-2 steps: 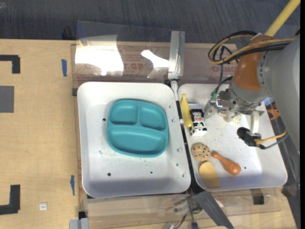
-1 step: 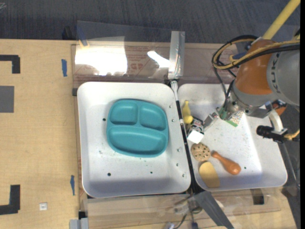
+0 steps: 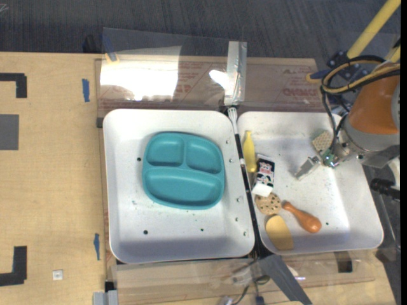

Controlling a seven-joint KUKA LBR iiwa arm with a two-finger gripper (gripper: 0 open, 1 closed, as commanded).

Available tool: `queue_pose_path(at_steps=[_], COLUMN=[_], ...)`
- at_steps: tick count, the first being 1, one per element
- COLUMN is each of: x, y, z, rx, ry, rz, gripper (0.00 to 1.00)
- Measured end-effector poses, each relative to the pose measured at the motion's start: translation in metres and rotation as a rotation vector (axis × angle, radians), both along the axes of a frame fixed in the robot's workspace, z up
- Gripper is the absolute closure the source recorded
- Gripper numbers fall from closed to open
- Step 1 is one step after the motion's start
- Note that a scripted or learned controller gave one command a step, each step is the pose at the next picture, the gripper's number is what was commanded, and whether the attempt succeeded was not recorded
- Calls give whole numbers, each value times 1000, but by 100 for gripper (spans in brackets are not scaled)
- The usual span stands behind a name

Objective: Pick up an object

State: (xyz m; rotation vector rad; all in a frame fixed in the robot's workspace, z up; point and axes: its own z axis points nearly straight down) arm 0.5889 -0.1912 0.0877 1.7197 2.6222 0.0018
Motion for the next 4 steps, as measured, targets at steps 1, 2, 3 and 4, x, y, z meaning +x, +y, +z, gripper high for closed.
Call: queue_pose_path(at_steps=[1, 2, 3, 4], x=[-3, 9, -35, -14], y=[10, -5, 59, 81], z=[81, 10, 1, 1], rx=[1, 9, 5, -4], ry=[-2, 0, -1, -5], rz=[-199, -140, -190, -31], gripper=[0, 0, 0, 0])
